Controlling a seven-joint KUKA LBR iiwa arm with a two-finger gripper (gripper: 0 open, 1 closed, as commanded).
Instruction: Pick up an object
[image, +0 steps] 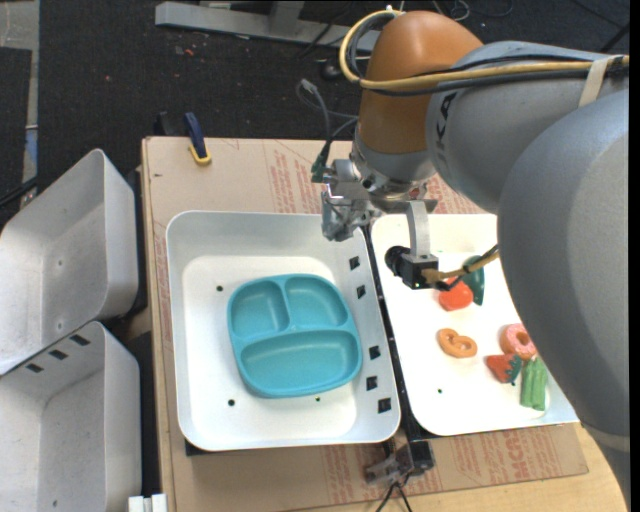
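Observation:
My gripper (338, 222) hangs over the far right corner of the left bin (195, 300), close to the wall between the two bins, with nothing visible in it. A teal divided plate (295, 335) lies flat in the middle of the left bin, nearer the camera than the gripper. In the right bin (420, 400) lie a red piece (456, 296) with a dark green piece (476, 287) beside it, an orange pretzel shape (457, 343), a pink ring (517, 340), a small red wedge (498, 367) and a green vegetable (533, 385). The arm hides the right bin's far side.
Two empty-looking white tubs (60, 260) stand off the bench at the left. A blue and yellow clamp (197, 140) sits on the bench's far left edge. Black clips (372, 352) line the wall between the bins.

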